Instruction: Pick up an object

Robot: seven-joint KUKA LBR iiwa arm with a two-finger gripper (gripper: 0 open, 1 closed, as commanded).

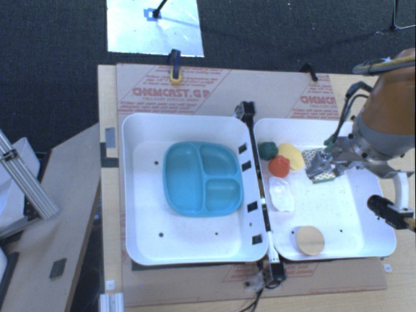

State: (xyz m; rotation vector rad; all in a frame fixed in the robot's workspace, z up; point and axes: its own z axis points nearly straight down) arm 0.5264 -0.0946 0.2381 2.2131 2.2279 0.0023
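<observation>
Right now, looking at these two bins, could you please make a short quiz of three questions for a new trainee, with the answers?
1. True or false: the blue tray lies in the left bin.
2. Which thing lies nearest the front edge of the right bin? A) green ball B) wooden disc C) yellow piece
3. Fill in: the claw hangs over the ____ bin.

Key
1. True.
2. B, the wooden disc; the green ball and the yellow piece lie at the back.
3. Right.
</observation>
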